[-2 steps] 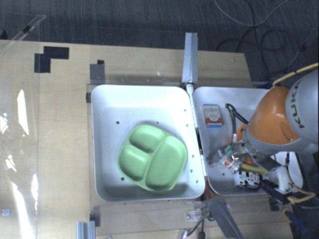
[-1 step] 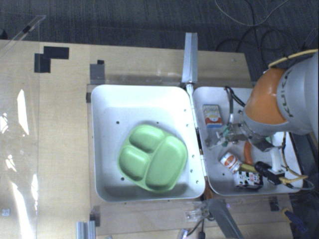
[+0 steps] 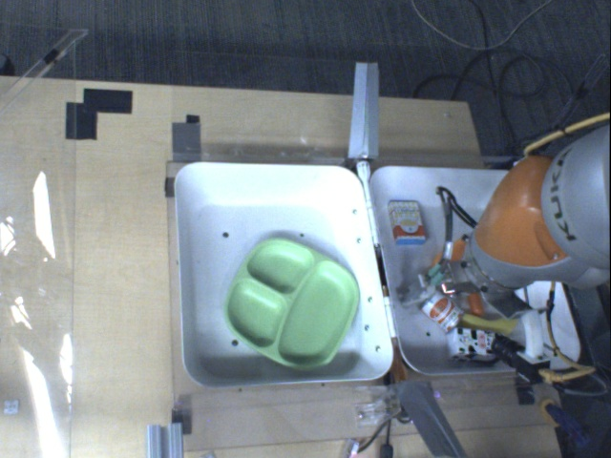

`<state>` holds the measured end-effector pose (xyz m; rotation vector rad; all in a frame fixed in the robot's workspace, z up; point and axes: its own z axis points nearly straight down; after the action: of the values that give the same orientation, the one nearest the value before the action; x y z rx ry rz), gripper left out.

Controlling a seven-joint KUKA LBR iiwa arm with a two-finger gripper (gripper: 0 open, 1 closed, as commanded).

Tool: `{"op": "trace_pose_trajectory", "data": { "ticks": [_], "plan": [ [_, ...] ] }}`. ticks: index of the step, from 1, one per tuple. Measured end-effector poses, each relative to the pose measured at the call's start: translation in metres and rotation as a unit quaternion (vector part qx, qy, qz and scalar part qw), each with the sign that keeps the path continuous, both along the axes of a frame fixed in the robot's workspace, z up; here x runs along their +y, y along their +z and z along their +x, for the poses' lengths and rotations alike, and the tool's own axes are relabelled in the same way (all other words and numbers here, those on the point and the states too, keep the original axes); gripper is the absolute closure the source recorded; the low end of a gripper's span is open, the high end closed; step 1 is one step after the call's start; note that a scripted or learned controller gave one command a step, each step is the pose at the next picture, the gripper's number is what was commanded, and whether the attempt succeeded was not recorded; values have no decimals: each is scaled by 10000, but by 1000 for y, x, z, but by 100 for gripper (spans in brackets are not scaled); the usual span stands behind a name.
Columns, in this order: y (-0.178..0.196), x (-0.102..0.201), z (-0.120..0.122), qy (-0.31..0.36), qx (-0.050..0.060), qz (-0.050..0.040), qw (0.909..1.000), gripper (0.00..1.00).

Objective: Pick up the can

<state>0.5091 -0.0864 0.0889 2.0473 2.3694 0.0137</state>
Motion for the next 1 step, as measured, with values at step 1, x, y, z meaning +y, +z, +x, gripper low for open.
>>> {"op": "trace_pose_trajectory", "data": {
  "ticks": [1],
  "plan": [
    [11,1,2,12,-22,6,10000,100]
  ]
}}
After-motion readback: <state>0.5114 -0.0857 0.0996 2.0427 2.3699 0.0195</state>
